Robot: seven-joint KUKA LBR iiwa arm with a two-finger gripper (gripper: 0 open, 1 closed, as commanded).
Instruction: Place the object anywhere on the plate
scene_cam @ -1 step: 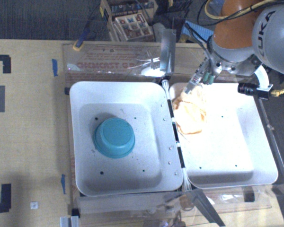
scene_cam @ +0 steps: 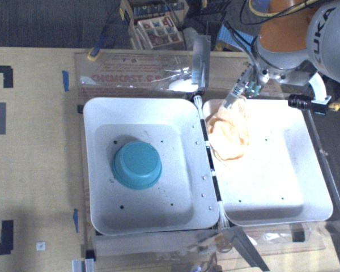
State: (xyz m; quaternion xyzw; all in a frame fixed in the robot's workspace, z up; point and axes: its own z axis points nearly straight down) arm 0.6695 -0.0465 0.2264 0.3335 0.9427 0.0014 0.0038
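A pale orange, limp cloth-like object (scene_cam: 229,134) is seen hanging at the left edge of the right bin (scene_cam: 283,169), its upper end pinched between the closed fingers of the tool (scene_cam: 236,98) and its lower part draped toward the bin floor. The blue plate (scene_cam: 137,164), which looks like an upturned dish, is found in the left bin (scene_cam: 102,123), well apart from the object. A slip is judged possible, since only a thin corner appears to be clamped; the trailing folds could also be caught on the divider between the bins during transfer.
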